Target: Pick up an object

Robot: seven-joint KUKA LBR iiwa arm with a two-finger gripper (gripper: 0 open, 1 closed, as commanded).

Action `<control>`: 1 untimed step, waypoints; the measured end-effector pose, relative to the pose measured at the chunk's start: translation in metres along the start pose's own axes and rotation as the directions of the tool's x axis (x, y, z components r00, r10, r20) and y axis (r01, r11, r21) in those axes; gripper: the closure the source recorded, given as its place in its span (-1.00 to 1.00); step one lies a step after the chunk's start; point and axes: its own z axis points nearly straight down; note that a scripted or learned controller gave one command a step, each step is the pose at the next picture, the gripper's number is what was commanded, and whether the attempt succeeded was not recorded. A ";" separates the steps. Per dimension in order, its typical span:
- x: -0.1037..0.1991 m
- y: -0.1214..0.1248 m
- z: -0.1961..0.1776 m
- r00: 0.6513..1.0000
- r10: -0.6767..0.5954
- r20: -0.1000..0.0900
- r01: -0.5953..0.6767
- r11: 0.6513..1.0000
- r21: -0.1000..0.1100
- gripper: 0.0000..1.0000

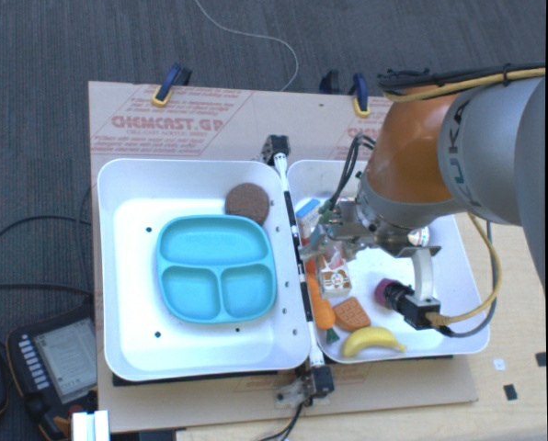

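Arm (439, 154) reaches in over the right bin (467, 246), wrist low near its left wall; gripper (327, 237) sits in the clutter there, jaw state can't tell, blocked by the wrist. Nothing visibly held. Pickable stuff is piled in the right bin's front-left corner: carton (335, 278) just under the gripper, carrot (321, 312) along the divider, waffle (352, 315) touching it, banana (371, 341) at the front wall. Likely target is the carton, being nearest the fingers. All look like toy food: light, rigid, smooth plastic, probably slippery, not fragile. Carton: pinch across flat sides. Banana: grab mid-curve across the narrow width. Carrot is tight to the wall, awkward. Left bin (108, 246) has a blue tray (217, 269) and a brown cookie (247, 201) behind it, flat, hard to pinch.
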 end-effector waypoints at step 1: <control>0.082 -0.028 -0.028 1.000 0.000 0.000 0.000 1.000 -0.001 1.00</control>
